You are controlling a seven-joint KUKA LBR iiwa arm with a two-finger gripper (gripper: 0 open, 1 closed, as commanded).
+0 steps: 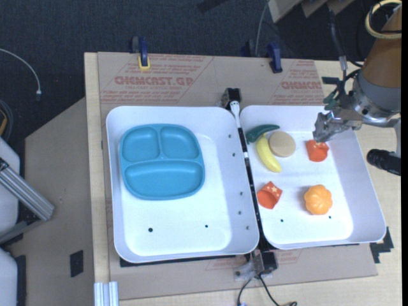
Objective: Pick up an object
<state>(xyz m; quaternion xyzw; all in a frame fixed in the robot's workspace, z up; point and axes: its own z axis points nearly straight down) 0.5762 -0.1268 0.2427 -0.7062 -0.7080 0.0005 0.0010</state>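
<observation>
Setting: a bench topped with a brown board (191, 75) printed in red lettering, on dark carpet (95, 11); two blue clamps (142, 51) grip the board's top edge, and two shallow white bins sit side by side on it.
Gripper: the gripper (324, 131) hangs at the upper right of the frame, over the upper right part of the right bin (357, 222); how far it is spread cannot be told from this slant, and nothing is visibly held in it.
Arm: grey wrist with an orange band (384, 61) enters from the right edge.
Nearest object: a small red-orange piece (317, 151) lies directly under and just below the gripper tip, so close that contact cannot be judged.
Round tan piece: a tan disc (282, 145) lies left of the gripper, near it.
Banana: a yellow banana (268, 154) touches the disc's left side, with a dark green piece (261, 132) just above both.
Lower right bin: an orange pumpkin-like fruit (317, 199) lies below the gripper, well apart; a red strawberry-like piece (269, 195) lies to its left.
Left bin: the left bin (191, 234) holds a blue divided plate (162, 161) in its upper left part.
</observation>
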